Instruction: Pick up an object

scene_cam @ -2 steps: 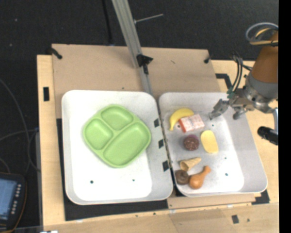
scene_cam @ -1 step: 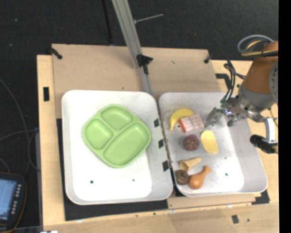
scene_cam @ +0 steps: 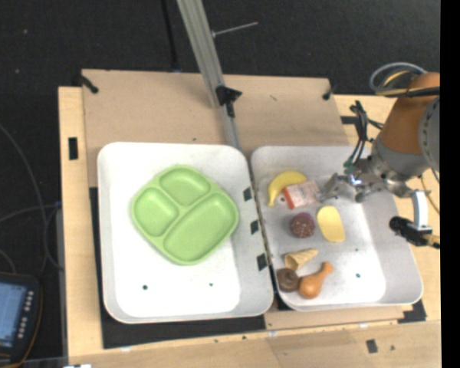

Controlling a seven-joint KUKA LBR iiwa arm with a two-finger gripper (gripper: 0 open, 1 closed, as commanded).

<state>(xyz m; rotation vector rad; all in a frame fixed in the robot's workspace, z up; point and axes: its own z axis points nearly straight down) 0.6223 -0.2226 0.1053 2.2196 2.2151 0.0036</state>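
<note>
My hand point(scene_cam: 339, 182) hovers low in the right bin point(scene_cam: 399, 282); I cannot tell how open it is. The small red-and-white carton point(scene_cam: 300, 195) lies just left, beside a banana point(scene_cam: 284, 183). Nothing looks lifted yet; the pick remains.

A yellow banana point(scene_cam: 285, 184), a small white and red carton point(scene_cam: 300, 195), a dark red ball point(scene_cam: 302, 225) and a pale yellow piece point(scene_cam: 330, 225) are lying clustered in the right bin point(scene_cam: 391, 274). Nearer the front, a cone point(scene_cam: 300, 258), a brown doughnut point(scene_cam: 288, 280) and an orange drumstick point(scene_cam: 315, 280) are lying close together.
</note>
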